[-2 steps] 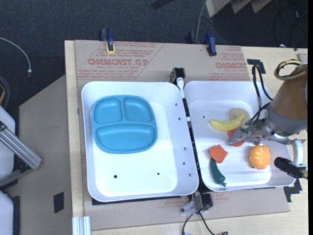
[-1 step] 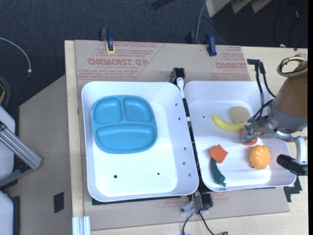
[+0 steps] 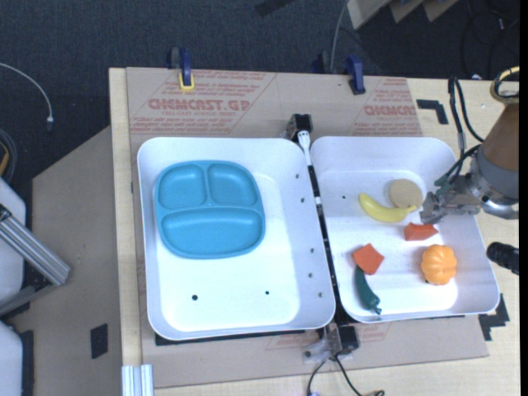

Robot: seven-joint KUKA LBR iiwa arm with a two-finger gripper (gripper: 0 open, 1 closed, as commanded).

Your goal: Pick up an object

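Camera view, near to far: front of the right bin [image 3: 462, 304] holds a green pepper-like piece [image 3: 366, 289], an orange-red block [image 3: 369, 259] just behind it, and an orange pumpkin-shaped toy [image 3: 438, 264] toward the arm side. Mid-bin, a small red piece [image 3: 420, 232] lies just in front of the gripper [image 3: 432, 212], w/ a yellow banana [image 3: 384, 209] beside it and a tan round disc [image 3: 404, 193] touching the banana's far end. Left bin [image 3: 214, 320] carries only a blue divided plate [image 3: 211, 209], well apart from the action. Step in hand, by my read: approach/descent, w/ the tool low over the red piece and banana tip; nothing visibly between its tips, so no grasp yet. Next move prob. calls for settling on one target, likely the red piece, and centring over it w/o nudging the banana. Hard to make out: the tool end is dark, small and blurred, so can't tell if it's spread or pressed together, nor if it touches the bin floor. Arm [image 3: 503, 151] is cut off at the frame's right edge.
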